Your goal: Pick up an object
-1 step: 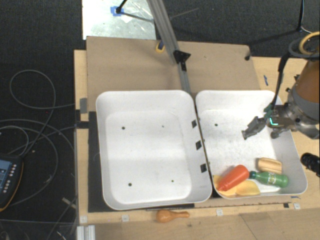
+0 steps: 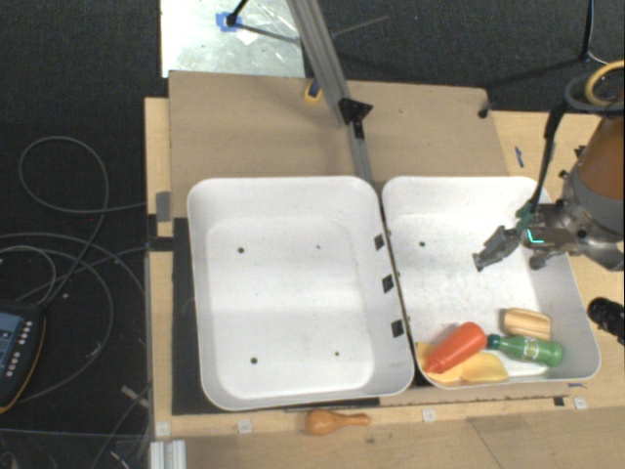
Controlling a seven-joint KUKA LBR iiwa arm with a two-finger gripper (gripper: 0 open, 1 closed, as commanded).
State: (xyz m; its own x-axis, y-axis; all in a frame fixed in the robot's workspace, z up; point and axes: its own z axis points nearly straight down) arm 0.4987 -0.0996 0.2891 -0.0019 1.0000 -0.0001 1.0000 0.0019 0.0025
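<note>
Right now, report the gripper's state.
Gripper: over the right bin, above the toys; whether open or shut cannot be told.

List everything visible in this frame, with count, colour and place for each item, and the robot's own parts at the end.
bins: 2, white, side by side on the bench
carrot: 1, orange-red, near corner of the right bin
bottle: 1, green, right bin, beside the carrot
bread roll: 1, tan, right bin, just behind the bottle
yellow item: 1, yellow, under the carrot's end; type unclear
pear-shaped toy: 1, orange-brown, on the bench in front of the left bin
gripper: 1, grey, over the right bin, holding nothing
</note>
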